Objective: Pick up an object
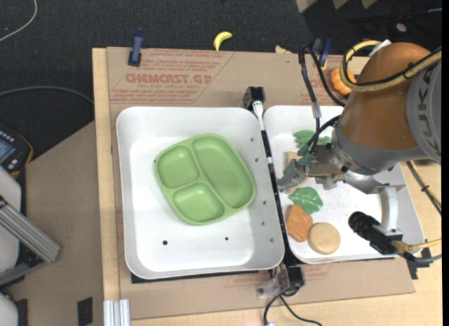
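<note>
In the right bin (282, 117) lie a green leaf-shaped piece (306, 197), an orange piece (299, 223) and a round tan piece (325, 238), all near the front left. Another green piece (304, 137) lies further back, partly hidden by the arm. My gripper (292, 174) hangs low over the bin's left side, just above and behind the green leaf-shaped piece. I see nothing held in it. The arm's grey and orange body covers the bin's right half.
The left bin (133, 198) holds a green divided plate (204, 178) in its middle. A black rail (264, 142) runs between the two bins. A small yellow thing (222, 39) and a blue clip (135, 46) sit on the cardboard behind.
</note>
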Action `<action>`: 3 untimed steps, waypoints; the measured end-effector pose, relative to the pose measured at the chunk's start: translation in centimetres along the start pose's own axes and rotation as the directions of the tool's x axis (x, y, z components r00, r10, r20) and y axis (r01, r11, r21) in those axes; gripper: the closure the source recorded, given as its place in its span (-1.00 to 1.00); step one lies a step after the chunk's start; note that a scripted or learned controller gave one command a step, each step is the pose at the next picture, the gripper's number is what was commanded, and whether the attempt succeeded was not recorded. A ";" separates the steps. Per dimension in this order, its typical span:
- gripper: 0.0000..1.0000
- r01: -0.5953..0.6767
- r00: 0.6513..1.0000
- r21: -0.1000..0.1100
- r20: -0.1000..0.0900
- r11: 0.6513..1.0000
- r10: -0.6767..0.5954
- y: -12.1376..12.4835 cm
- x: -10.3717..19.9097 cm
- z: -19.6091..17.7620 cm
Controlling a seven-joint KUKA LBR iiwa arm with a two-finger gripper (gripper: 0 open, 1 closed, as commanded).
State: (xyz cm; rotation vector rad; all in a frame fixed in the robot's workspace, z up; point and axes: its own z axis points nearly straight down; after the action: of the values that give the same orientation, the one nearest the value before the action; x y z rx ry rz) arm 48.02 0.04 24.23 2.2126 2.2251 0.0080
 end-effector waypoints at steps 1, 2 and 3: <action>1.00 -0.004 1.000 0.003 0.001 1.000 0.004 0.0 -0.2 -0.7; 1.00 -0.001 1.000 0.001 0.002 1.000 0.001 8.6 3.4 6.1; 1.00 0.000 1.000 0.012 -0.002 1.000 0.000 4.4 8.6 5.8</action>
State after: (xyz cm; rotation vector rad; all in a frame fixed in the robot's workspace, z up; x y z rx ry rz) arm 52.40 8.65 18.43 2.2191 2.2322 -0.0033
